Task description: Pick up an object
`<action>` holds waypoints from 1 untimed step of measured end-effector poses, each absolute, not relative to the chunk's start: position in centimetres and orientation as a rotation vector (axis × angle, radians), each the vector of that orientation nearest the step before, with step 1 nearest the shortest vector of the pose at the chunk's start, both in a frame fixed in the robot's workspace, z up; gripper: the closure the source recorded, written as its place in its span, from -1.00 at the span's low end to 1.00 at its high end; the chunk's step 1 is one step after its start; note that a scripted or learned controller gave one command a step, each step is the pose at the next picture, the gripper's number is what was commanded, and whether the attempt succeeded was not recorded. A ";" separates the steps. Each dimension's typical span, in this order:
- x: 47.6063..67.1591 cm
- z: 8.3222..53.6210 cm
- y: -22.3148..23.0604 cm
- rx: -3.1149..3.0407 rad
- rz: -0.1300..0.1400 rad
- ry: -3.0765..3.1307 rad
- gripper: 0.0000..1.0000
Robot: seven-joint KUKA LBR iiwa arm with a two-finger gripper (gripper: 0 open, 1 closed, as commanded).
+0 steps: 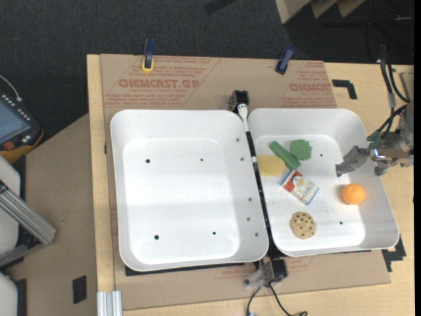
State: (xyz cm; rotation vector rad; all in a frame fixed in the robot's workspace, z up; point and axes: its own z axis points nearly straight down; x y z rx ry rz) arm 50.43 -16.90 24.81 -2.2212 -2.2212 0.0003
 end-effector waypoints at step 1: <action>50.5 25.9 -16.9 -2.223 -0.002 -2.225 1.00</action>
